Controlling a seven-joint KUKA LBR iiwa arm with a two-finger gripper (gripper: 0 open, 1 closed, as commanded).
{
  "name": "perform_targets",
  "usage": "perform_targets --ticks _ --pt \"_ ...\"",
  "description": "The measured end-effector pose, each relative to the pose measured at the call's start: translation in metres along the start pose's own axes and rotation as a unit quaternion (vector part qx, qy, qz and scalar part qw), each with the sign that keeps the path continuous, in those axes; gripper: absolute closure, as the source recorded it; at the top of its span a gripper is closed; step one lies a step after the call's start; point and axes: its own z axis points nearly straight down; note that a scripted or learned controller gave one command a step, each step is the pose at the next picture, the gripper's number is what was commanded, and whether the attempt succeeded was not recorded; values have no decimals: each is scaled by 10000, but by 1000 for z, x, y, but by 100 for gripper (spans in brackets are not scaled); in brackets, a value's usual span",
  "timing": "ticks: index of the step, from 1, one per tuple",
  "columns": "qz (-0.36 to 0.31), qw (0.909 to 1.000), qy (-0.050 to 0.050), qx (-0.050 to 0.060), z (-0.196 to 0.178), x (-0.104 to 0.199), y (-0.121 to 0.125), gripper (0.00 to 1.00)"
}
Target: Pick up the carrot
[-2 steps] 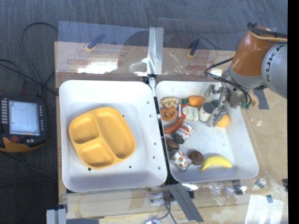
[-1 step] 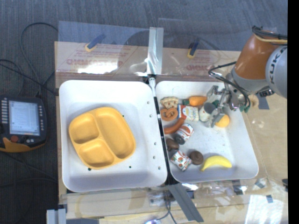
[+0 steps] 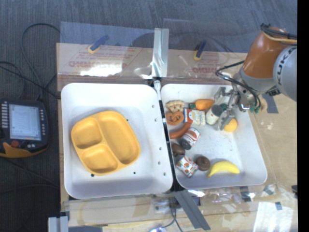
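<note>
Bins: two, side by side; left bin point(image 3: 72, 178), right bin point(image 3: 251, 153).
Carrot point(image 3: 204, 104): one, at the right bin's far edge, just left of the gripper.
Gripper point(image 3: 226, 111): fingers spread, pinching nothing.
Tray point(image 3: 105, 141): one, yellow, three compartments.
Banana point(image 3: 223, 168): one.

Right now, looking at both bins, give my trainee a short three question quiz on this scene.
1. True or false: the carrot lies in the bin holding the yellow tray.
2. Which lies nearest the right bin's front edge? A) banana B) carrot C) sausage
3. Fill in: the gripper hovers over the ____ bin.

Key: 1 false; 2 A; 3 right.
</note>
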Motion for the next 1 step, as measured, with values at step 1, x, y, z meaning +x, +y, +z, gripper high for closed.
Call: perform_targets --ticks 1 --pt "-373 9993 -50 22 0 1 -2 0"
